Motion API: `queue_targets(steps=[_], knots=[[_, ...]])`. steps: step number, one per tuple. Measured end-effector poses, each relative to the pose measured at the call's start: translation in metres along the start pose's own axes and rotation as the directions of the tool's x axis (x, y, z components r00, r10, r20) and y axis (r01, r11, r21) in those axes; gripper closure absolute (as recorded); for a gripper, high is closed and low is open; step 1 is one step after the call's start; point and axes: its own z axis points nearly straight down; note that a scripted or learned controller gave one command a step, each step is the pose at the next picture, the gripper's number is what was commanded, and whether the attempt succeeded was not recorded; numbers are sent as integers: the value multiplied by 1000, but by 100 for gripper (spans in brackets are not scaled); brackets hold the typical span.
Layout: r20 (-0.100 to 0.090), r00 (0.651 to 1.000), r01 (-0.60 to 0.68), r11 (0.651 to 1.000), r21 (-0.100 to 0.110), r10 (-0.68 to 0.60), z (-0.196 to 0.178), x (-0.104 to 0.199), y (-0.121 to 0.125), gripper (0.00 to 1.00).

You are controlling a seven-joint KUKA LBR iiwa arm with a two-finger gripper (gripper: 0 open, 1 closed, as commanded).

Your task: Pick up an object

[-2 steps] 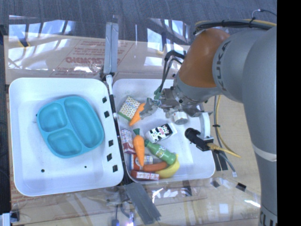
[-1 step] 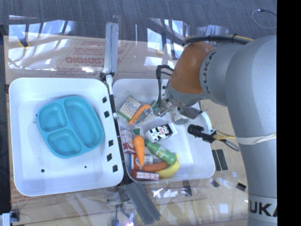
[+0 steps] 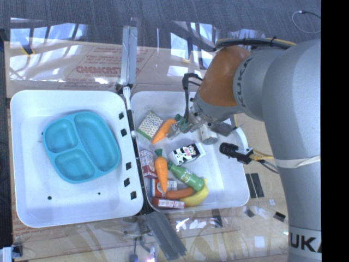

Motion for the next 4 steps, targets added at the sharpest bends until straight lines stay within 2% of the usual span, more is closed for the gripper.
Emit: queue_targets(steps=[1, 2, 3, 4], knots=[[0, 1000, 0, 1000, 0, 0, 0, 0, 0, 0], [0, 1000, 5, 1000, 2, -5, -9, 0, 0, 100], [0, 1000, 5, 1000, 2, -5, -9, 1, 1, 0], [0, 991, 135, 991, -2, -135, 7, 21, 19, 0]])
